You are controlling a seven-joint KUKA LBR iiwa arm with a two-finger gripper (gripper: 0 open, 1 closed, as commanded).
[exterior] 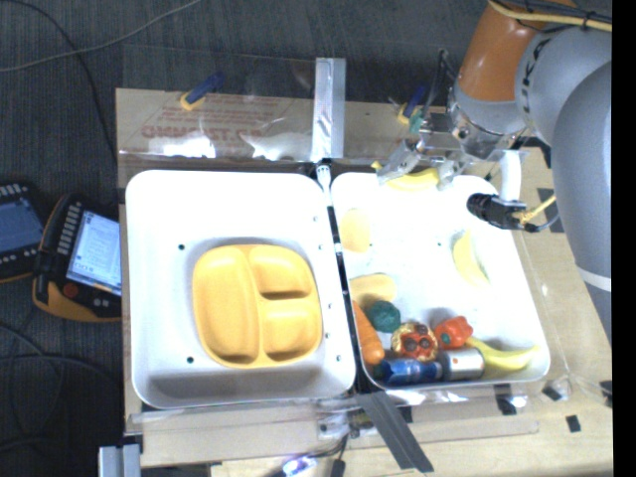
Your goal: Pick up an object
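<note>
My gripper [421, 170] hangs over the far edge of the right bin [517, 266], under the orange wrist band. A small yellow piece [414, 179] shows between its two fingers, and they are shut on it. It is lifted off the bin floor. Along the bin's near edge lie an orange carrot [368, 342], a teal lump [384, 316], a red and yellow toy [415, 341], a red pepper [453, 331], a banana [503, 356] and a blue and silver can [433, 369]. A pale yellow lump [373, 286] lies by the divider.
The left bin [159, 227] holds a yellow divided tray [258, 301]. Faint yellow patches [467, 254] show on the right bin floor. A handheld pendant [75, 256] lies left of the bench. Plastic wrap and clips sit behind the bins.
</note>
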